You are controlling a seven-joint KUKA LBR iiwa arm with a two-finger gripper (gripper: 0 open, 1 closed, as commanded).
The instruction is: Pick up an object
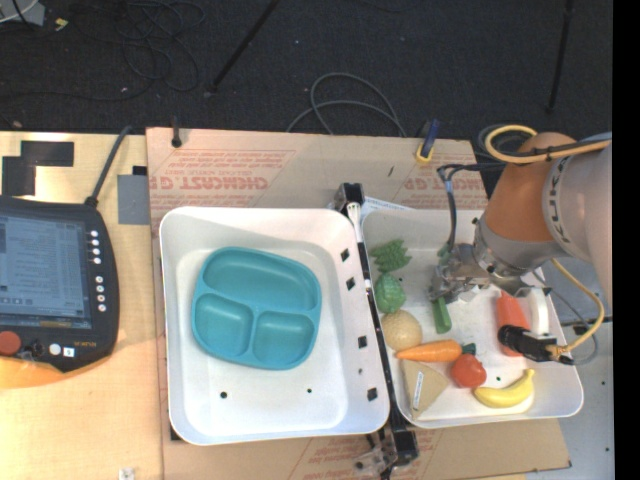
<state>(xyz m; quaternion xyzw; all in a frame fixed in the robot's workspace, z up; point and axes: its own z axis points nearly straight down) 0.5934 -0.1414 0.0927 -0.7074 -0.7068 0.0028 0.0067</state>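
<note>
- Toys for picking are seen gathered in the right-hand bin (556, 400), and none of them is lifted off its floor.
- A short green stick (441, 315) is laid near the middle of that bin, just below the gripper (452, 280), with its upper end at or under the gripper's tip; contact cannot be made out.
- The gripper is lowered into the upper middle of the bin, and the grey arm with its orange band is reached in from the right. Whether the gripper is wide or narrow cannot be told, and nothing is seen held in it.
- A red-orange piece (511, 311) is placed to the right of the stick, near the bin's right wall.
- A leafy green piece (390, 255) and a round green piece (388, 294) are set along the bin's left wall, with a pale round piece (402, 328) below them.
- A carrot (430, 351) is laid across the lower middle, touching the pale round piece.
- A tomato (467, 371) is set just right of the carrot's tip, with a banana (503, 393) beside it and a beige wedge (424, 387) to its left.
- The left-hand bin (200, 393) is occupied by a teal divided plate (257, 308).
- Both bins are rested on a sheet of cardboard (290, 168), and a control tablet (50, 283) is placed at the far left.
</note>
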